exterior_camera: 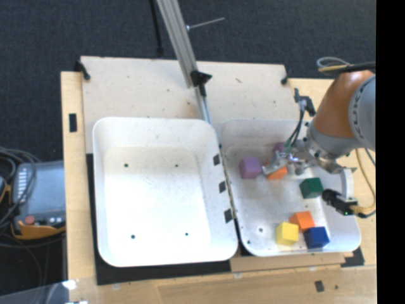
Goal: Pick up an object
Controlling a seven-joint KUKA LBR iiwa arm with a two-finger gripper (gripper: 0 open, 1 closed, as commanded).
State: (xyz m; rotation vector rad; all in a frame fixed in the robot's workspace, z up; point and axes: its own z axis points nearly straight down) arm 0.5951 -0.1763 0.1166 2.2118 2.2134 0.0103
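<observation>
While I've got the gripper (276, 168) down in the right bin (253, 233) by the purple block (250, 167) and a small orange piece (277, 175), can't tell what the fingers are doing. Nothing looks lifted yet, pick's not done.

Purple cube (250, 168), green cube (311, 187); orange (305, 220), yellow (287, 233), blue (317, 237) cubes clustered (right bin).

You can read no text, label, brand or number anywhere here — not on the blocks around the gripper (276, 167), not on the white bins (158, 189), not on the arm behind it. The handheld unit (35, 198) far off shows buttons — any markings are too small to read.
</observation>
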